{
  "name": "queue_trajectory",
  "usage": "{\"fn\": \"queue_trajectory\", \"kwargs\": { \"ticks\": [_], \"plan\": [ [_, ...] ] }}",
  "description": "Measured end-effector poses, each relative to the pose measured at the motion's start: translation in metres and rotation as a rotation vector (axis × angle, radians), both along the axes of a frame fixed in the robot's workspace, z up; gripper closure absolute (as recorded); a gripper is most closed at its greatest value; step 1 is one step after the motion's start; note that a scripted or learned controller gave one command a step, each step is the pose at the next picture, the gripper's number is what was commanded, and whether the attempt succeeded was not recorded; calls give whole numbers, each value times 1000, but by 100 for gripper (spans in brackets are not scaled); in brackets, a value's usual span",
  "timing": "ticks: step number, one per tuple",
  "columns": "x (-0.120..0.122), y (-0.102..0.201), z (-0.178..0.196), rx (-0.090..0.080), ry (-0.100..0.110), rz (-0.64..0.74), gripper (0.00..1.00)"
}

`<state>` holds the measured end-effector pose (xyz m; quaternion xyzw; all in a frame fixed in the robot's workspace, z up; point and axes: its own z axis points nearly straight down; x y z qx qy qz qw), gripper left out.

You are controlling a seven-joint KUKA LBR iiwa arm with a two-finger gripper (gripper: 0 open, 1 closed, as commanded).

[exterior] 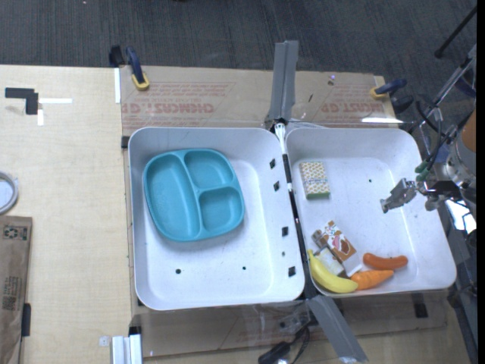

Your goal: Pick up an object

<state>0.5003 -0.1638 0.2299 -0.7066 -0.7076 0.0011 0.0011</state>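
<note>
Your gripper hovers over the right bin, holding nothing; can't tell its state. Banana, carrot and sausage sit near edge.

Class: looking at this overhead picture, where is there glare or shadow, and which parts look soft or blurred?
Camera view: even, diffuse light; soft shadow inside the left bin's rim and beside the blue plate; mild sheen on the right bin's floor; the claw and arm look slightly soft; small items such as the banana lack fine detail.
</note>
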Motion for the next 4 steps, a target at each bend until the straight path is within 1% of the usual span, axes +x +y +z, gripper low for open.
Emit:
{"fn": "queue_trajectory", "kwargs": {
  "ticks": [1, 2, 3, 4],
  "plan": [
    [-17, 28, -126, -1, -4, -239, 0],
    [-12, 54, -125, -29, -44, 271, 0],
    [-7, 50, 6, -1, -3, 419, 0],
    [-16, 53, -117, -8, -20, 578, 0]
  ]
}}
